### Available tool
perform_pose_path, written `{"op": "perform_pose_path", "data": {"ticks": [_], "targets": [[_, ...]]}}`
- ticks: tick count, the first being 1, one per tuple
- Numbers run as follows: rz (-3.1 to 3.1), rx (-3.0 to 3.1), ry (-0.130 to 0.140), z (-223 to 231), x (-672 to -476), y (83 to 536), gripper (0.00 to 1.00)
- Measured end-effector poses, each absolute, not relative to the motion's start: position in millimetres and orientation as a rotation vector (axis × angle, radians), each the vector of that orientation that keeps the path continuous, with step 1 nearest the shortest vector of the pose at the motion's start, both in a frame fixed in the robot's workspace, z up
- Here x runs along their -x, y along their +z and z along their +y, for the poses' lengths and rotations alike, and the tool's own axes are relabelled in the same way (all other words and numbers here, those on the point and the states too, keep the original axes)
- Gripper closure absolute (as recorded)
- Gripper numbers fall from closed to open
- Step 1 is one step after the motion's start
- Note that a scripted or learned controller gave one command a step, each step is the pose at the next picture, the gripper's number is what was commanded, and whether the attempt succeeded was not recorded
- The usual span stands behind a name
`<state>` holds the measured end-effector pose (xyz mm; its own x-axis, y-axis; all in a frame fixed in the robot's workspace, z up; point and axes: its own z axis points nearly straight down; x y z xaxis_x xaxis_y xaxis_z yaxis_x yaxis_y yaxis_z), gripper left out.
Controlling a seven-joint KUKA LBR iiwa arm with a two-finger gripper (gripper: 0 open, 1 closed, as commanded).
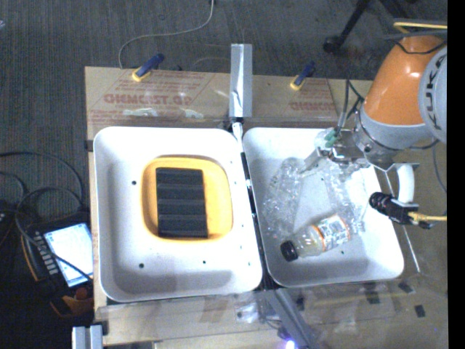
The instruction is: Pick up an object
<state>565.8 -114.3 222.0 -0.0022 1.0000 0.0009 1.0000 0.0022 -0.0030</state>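
Arm point(407, 86) over right bin point(378, 267), far right corner; hand point(336, 147) mostly hidden under wrist, grip cannot be told. Bottle point(320, 238) lies on side near front; clear crumpled plastic point(283, 191) beside it, hard to make out. Left bin point(116, 267): yellow tray point(221, 195)

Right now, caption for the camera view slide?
Arm over right bin holding bottle; yellow sponge in left bin.

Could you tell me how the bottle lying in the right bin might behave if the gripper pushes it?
The bottle lies on its side, so it would probably roll rather than tip. It looks clear plastic and mostly empty, so likely light and slippery. The crinkled clear plastic touching it may shift too.
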Motion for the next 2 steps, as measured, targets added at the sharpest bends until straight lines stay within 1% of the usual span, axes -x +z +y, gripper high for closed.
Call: {"op": "perform_pose_path", "data": {"ticks": [1,2], "targets": [[-2.312,2.13,0.002,-166,-545.6,326,0.0],[-2.444,1.97,0.001,-190,-499.1,188,0.0]]}}
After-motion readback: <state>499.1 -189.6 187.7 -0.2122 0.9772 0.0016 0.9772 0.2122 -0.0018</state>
